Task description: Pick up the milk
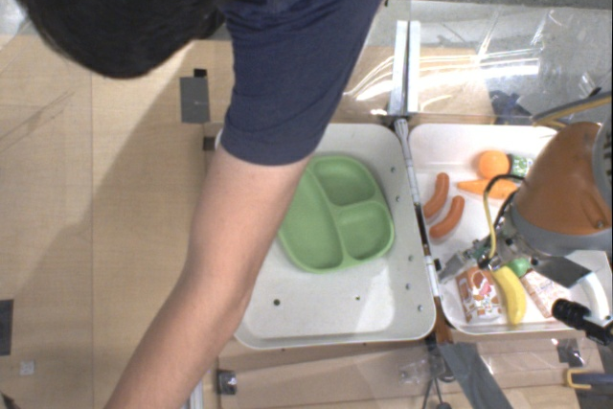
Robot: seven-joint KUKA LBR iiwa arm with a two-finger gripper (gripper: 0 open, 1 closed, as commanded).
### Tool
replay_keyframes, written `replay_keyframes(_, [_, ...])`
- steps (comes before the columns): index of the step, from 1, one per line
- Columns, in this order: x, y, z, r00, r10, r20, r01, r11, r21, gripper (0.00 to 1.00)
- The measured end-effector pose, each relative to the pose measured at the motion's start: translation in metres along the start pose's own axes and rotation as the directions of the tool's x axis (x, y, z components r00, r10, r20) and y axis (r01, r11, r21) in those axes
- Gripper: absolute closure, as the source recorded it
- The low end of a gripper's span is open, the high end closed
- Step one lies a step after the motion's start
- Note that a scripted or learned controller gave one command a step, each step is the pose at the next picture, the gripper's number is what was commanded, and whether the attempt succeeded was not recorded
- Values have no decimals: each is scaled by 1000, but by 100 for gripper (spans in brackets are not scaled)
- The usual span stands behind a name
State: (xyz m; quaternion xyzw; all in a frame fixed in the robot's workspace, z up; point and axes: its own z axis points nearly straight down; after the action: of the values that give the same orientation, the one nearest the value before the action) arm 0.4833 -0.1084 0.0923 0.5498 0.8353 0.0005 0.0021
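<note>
Right bin (450, 326), arm (565, 196) bent above

Green divided plate (337, 214) in a white bin (335, 316) — orange fruit (493, 163), yellow banana (512, 295), red-brown sausages (442, 206).

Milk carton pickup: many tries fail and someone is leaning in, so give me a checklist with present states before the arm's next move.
1. Person clear of the bench: not ok. A person leans over it, the forearm lying across the left bin.
2. Milk located: ok. The milk carton lies in the right bin, near its front edge.
3. Milk free of neighbours: not ok. A banana lies right beside it.
4. Arm over the right bin: ok. The arm hangs above that bin, behind the carton.
5. Milk already held: cannot tell; the arm hides the gripper.
6. Other items apart from the milk: ok. The sausages and orange lie further back.
</note>
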Motion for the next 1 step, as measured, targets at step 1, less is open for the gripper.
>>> replay_keyframes(1, [-1, 1, -11, 1000, 3, 3, -3, 1000, -5, 100])
